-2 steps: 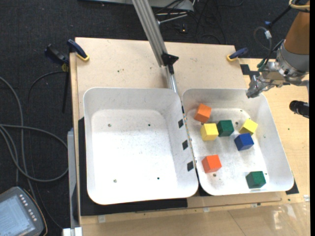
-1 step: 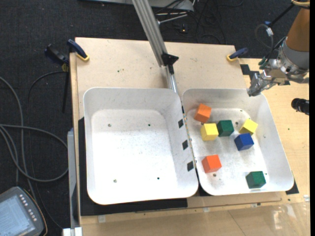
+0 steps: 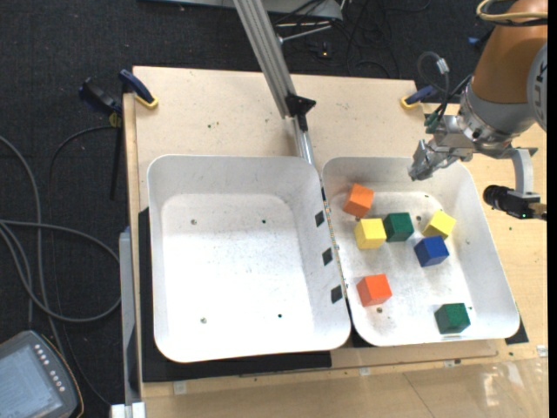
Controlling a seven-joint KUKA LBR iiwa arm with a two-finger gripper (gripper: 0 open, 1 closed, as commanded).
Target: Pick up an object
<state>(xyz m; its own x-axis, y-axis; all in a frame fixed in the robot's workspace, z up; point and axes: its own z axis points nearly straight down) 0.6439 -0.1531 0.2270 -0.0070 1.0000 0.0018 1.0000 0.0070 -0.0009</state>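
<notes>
- Here, at the far left, a small grey tablet-like device with a dark screen (image 3: 30, 377) sits on the dark floor at the near corner, with black cables (image 3: 35, 233) looping beside the bench.
- The light wooden bench top (image 3: 218, 111) carries blue-and-yellow clamps at its far corners, one on the left (image 3: 130, 90) and one on the right (image 3: 419, 97).
- The left shallow white plastic bin (image 3: 174, 190) lies on the bench, its speckled floor bare.
- A slanted silver metal bar (image 3: 265, 46) runs from the far edge down to the seam where the two bins meet.
- The right shallow white plastic bin (image 3: 487, 259) touches the left one along that seam and holds seven small blocks.
- An orange cube (image 3: 358, 200) lies at the far left of this bin, tilted; a yellow cube (image 3: 371, 232) sits just nearer than it.
- A dark green cube (image 3: 399, 226) touches the yellow one on its right side.
- A second orange cube (image 3: 375, 290) rests alone toward the near left of the bin.
- A second yellow cube (image 3: 440, 225) and a blue cube (image 3: 431, 251) sit close together right of the green one, the blue one nearer.
- A second green cube (image 3: 452, 318) lies at the near right, close to the rim.
- The grey two-finger gripper (image 3: 421, 165) hangs over the far rim of the right bin, above and apart from every block; nothing is visible between its fingers, and I cannot tell whether they are spread or closed.
- The grey arm with its orange band (image 3: 513, 50) enters from the right.
</notes>
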